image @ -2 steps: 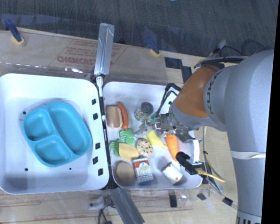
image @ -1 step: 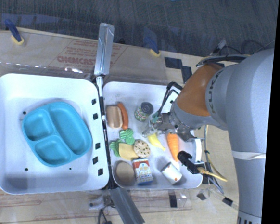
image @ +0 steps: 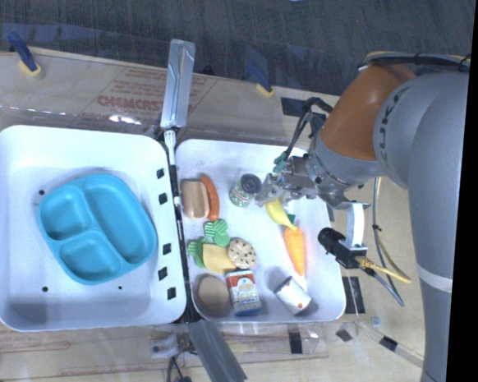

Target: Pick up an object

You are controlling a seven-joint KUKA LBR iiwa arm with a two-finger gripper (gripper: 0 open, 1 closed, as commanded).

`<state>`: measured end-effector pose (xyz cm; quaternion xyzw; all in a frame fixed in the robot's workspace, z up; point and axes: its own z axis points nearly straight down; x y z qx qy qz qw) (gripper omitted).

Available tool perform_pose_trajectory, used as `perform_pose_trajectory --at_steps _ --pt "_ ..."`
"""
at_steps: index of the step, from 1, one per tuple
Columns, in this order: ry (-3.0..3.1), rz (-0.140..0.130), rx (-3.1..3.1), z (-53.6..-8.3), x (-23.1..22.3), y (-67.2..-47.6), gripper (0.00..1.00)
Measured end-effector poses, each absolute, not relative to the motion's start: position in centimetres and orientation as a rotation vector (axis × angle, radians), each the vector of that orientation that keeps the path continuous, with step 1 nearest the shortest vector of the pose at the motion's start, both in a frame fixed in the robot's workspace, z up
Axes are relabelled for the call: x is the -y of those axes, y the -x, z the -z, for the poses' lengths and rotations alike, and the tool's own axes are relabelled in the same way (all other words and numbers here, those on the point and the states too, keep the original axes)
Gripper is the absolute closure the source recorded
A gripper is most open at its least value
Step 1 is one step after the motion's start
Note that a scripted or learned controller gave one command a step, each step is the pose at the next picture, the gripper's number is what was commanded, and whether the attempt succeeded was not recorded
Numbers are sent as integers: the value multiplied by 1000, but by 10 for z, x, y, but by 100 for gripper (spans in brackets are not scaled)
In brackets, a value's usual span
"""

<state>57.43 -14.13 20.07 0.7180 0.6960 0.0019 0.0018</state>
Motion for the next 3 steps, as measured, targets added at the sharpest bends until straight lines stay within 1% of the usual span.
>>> perform_pose_trajectory --at_steps 1,2,3 --pt "-2397 11 -2045 -113 128 -567 100" --pt "-2369 -4 -2061 -202 106 -556 100" --pt "-2366 1 -2072 -209 105 -556 100"
